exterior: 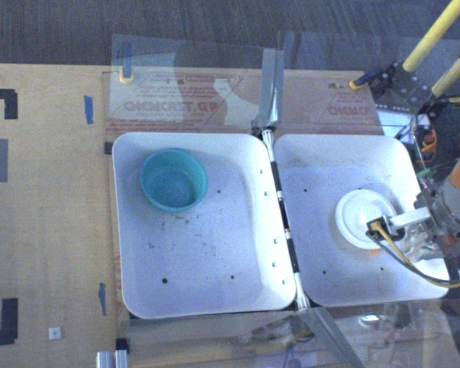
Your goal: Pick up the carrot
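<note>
Grey KUKA arm (449,205) w/ two-finger gripper (423,244) comes in from view's right edge, wrist angled down, gripper low, lower-right of view.

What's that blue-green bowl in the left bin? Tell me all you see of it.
The bowl is round, teal all over and looks like smooth plastic, with a plain rim. It stands upright, mouth up, on the floor of the left bin, in the far left part, clear of the walls. Only the bin floor touches it.
</note>
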Motion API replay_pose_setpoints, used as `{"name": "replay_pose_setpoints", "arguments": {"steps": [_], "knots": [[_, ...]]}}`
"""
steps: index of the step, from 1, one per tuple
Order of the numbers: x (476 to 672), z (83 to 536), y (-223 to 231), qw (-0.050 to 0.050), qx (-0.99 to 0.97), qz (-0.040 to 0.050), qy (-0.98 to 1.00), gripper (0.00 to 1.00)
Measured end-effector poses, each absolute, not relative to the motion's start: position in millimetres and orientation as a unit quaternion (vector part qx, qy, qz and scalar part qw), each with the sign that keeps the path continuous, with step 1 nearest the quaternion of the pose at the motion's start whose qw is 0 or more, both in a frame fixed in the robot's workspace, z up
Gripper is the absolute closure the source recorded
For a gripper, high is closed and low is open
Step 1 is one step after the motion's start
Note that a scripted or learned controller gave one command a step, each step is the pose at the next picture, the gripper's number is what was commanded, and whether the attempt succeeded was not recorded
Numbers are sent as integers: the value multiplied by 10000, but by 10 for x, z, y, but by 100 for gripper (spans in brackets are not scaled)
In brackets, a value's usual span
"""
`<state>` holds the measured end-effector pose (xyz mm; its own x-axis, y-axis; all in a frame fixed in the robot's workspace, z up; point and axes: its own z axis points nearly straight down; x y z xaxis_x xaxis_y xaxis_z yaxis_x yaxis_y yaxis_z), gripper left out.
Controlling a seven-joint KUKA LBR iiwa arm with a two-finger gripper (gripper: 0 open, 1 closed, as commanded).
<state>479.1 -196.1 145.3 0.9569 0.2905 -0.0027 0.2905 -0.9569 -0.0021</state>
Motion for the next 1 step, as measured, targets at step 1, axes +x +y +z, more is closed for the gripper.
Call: {"name": "replay_pose_setpoints", "arguments": {"steps": [1], "knots": [[4788,1466,-1704,17,-9947,23,-1025,100]]}}
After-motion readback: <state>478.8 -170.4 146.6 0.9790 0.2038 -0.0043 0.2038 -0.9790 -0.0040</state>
